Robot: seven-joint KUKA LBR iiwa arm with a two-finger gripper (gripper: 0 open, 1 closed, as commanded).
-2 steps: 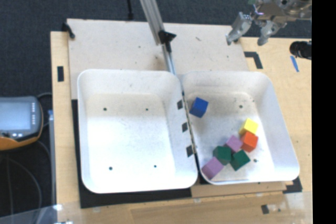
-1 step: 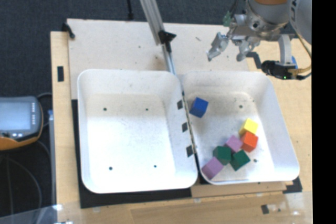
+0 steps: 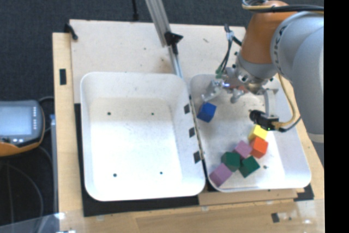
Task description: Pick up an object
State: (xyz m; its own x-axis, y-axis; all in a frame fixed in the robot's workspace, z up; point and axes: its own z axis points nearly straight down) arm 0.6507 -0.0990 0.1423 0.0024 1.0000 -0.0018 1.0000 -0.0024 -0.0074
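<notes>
Pick not yet achieved: the gripper hangs with its fingers spread and nothing between them, the blue cube resting just below and left of it on the right bin, the other blocks farther beneath.

Wooden bench bears two white bins: left bin, right bin.

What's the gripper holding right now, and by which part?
Nothing that shows. The gripper is above the right bin, the blue block just below it and apart; the other blocks lie near the bin's front.
</notes>
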